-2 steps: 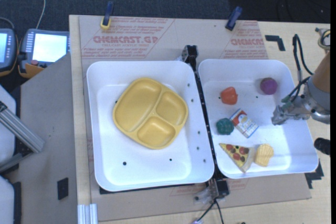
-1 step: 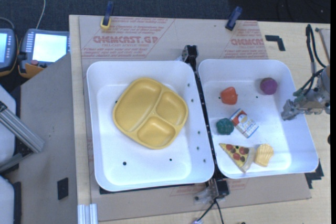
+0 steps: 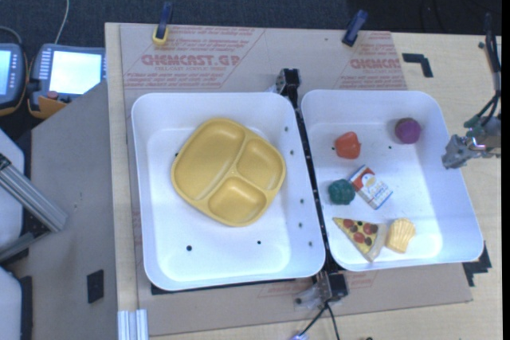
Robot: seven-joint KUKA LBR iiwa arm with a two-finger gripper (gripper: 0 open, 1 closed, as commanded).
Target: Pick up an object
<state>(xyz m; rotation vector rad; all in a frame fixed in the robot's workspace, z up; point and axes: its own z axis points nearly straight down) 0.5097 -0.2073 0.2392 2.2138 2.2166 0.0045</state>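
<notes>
1. Two white bins side by side on the surface (image 3: 119, 171): left bin (image 3: 159, 251) holding a yellow divided plate (image 3: 229, 170), tilted diamond-wise near its middle.
2. Right bin (image 3: 446, 227) holding six small items: purple ball (image 3: 407, 130) at the far right, red-orange piece (image 3: 347, 145) left of it, dark green lump (image 3: 342, 191) touching a small red-and-white carton (image 3: 371, 187).
3. Toward the near edge: pizza slice toy (image 3: 357, 234) just beside a yellow ridged piece (image 3: 400, 235).
4. Jaws (image 3: 462, 149) at the right bin's outer rim, small and partly cut off by the frame edge; possibly nothing in them, but open or closed cannot be told.
5. All items lying on the bin floor, apart from the jaws.
</notes>
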